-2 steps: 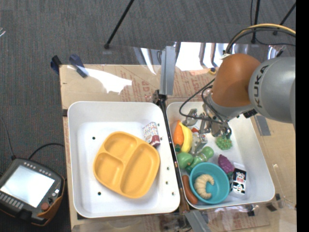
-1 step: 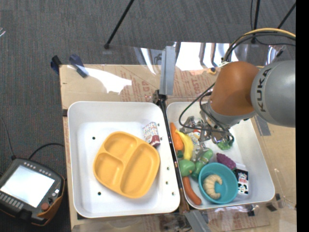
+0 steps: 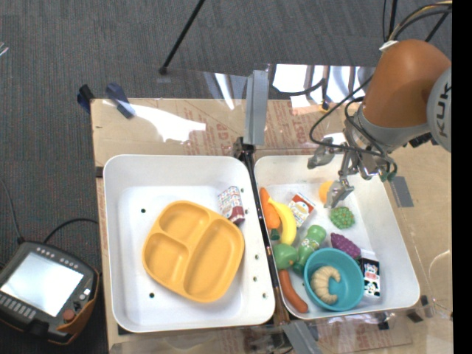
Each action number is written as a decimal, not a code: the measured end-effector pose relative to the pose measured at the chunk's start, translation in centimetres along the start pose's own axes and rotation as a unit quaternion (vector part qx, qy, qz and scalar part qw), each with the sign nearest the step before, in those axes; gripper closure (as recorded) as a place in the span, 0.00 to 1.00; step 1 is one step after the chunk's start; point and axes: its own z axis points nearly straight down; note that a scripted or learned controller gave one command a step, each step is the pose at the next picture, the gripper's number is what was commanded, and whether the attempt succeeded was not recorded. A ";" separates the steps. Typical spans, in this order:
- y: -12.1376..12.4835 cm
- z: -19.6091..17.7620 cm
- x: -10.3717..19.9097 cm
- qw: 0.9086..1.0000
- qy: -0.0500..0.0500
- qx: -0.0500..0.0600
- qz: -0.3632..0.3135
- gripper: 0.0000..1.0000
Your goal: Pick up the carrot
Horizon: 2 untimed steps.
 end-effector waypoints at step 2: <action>-4.8 8.1 0.7 0.998 0.003 -0.002 0.058 1.00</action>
